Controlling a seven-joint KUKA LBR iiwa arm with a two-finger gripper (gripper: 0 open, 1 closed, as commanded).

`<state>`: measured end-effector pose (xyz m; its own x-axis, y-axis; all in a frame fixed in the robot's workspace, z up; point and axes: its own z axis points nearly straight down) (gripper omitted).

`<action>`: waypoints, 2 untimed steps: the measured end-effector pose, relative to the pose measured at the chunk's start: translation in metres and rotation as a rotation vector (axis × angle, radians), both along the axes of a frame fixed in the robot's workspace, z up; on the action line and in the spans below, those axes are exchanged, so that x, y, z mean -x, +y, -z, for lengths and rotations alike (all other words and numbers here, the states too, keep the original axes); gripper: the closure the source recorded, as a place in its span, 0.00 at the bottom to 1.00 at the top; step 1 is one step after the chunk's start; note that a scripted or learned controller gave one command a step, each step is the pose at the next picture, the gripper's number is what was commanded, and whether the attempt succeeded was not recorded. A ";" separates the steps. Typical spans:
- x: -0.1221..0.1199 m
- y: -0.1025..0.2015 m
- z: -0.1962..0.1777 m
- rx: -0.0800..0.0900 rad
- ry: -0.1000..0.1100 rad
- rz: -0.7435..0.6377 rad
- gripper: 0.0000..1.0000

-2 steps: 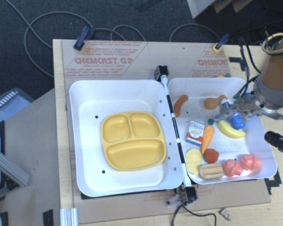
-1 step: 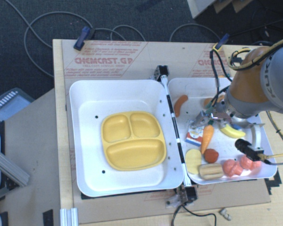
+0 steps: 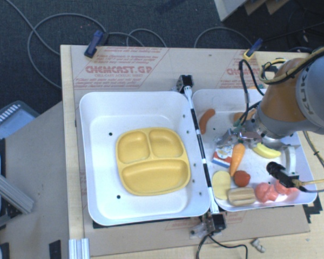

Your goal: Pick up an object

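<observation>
Carrot [image 3: 237, 157] lies at six o'clock from the hand [image 3: 230, 137], an easy target; its spread I cannot tell.

- Two shallow white bins are counted on the desk: a left bin [image 3: 92, 144] and a right bin [image 3: 221, 99].
- One yellow divided plate [image 3: 151, 161] is counted, with three compartments, in the left bin.
- One carrot [image 3: 237, 156] is counted in the right bin.
- One sausage-shaped orange piece [image 3: 206, 120] is seen there.
- One banana-like yellow piece [image 3: 266, 151] is seen.
- One red tomato-like ball [image 3: 241, 178] is counted.
- One pale yellow round piece [image 3: 221, 182] is counted.
- One tan bread-like roll [image 3: 241, 196] is counted.
- One pink lumpy item [image 3: 270, 192] is seen.
- One small printed carton [image 3: 223, 156] is counted.
- Two blue clamps are counted at the far edge of the desk, one [image 3: 94, 43] left and one [image 3: 252, 48] right.
</observation>
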<state>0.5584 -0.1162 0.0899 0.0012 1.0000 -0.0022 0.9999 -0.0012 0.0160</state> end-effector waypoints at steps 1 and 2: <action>0.000 0.001 -0.010 -0.002 0.000 0.000 1.00; 0.024 0.079 -0.095 -0.003 0.014 -0.004 1.00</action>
<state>0.5348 -0.0375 0.1852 -0.0024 1.0000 0.0011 1.0000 0.0024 0.0018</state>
